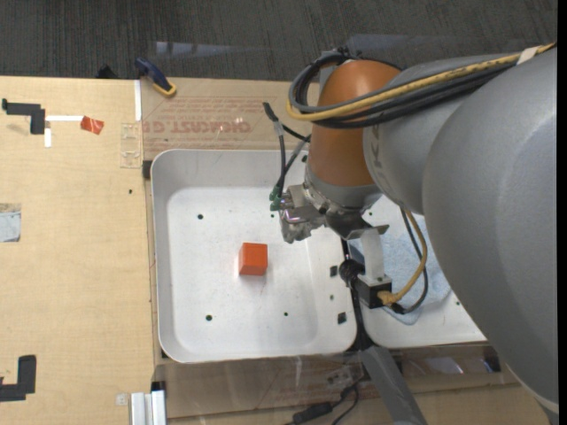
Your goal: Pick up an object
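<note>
orange cube (253, 259) in left bin (177, 237), just left of hand (294, 228), apart. hand grip state: cannot tell. shift over cube, centre, descend straight.

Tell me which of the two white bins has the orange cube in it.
The left bin holds the orange cube, near its middle. The right bin is largely covered by the arm.

Robotics lab or test cell. Evidence: grey industrial arm (478, 175) with orange band, exposed cables (354, 104), white bins (168, 264) on plywood bench (71, 237), tape markers (35, 118), dark carpet floor (177, 16).
</note>
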`<state>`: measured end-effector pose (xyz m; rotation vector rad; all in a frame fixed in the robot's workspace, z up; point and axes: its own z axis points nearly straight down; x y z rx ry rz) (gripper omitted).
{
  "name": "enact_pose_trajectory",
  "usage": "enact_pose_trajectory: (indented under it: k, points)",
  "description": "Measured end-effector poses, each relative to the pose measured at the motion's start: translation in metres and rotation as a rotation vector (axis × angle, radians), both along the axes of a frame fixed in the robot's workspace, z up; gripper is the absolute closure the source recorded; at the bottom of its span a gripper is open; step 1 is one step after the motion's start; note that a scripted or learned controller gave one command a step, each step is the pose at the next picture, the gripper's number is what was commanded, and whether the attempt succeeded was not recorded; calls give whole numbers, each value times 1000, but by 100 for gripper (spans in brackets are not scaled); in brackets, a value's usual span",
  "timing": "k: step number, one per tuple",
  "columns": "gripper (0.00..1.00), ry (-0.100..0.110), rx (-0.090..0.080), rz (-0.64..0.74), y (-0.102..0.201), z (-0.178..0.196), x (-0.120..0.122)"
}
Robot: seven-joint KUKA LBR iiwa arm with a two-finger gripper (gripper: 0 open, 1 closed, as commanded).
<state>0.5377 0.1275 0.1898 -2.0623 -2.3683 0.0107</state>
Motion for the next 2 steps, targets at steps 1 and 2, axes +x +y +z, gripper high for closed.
enact_pose_trajectory:
  k: [1, 2]
  points:
    - [100, 1, 4, 419, 12, -101, -51]
    - [100, 0, 2, 113, -55, -1, -50]
